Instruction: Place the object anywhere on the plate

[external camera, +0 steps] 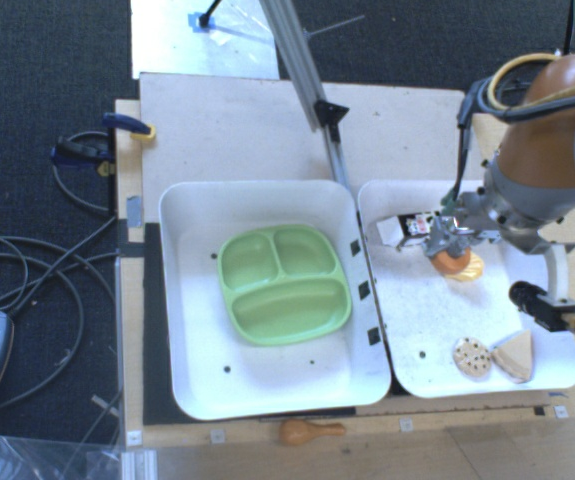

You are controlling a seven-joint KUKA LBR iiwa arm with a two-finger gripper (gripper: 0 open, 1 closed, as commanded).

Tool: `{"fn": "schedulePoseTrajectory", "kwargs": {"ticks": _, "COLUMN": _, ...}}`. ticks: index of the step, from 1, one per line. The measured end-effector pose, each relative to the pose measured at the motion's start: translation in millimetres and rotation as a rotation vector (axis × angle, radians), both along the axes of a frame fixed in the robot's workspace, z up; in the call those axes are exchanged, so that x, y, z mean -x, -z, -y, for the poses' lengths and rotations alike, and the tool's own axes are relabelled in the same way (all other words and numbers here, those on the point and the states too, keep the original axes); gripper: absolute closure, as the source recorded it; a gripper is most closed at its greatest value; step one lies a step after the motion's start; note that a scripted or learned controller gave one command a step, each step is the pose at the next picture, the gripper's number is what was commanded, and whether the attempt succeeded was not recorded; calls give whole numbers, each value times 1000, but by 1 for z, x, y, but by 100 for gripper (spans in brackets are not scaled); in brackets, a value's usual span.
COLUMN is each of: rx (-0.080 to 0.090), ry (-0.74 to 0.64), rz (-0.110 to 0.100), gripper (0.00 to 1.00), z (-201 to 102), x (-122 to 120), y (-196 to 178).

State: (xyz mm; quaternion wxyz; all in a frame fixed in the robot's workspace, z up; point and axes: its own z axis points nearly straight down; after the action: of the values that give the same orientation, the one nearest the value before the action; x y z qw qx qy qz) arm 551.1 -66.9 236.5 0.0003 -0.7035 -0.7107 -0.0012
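Note:
A green divided plate (285, 286) lies in the left white bin (192, 368), a little above its middle. In the right bin (417, 363), an orange, rounded piece of toy food (460, 265) rests on the floor near the upper middle. My gripper (445, 238) hangs directly over the orange piece's upper left edge, low in the bin, and partly covers it. The grey arm with its orange band comes in from the right above it. Nothing is seen lifted off the bin floor.
A spotted cookie (472, 357) and a tan bread wedge (515, 355) lie at the right bin's lower right. A black part of the arm (539, 305) juts over that bin. A slanted metal pole (302, 63) crosses above the bins. A small wooden piece (312, 430) lies on the bench's front edge.

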Motion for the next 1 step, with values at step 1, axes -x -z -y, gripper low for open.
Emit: {"fn": "schedulePoseTrajectory", "kwargs": {"ticks": 1, "rx": 0, "ry": -1, "rz": 2, "gripper": 100, "z": -49, "x": -26, "y": 7}}
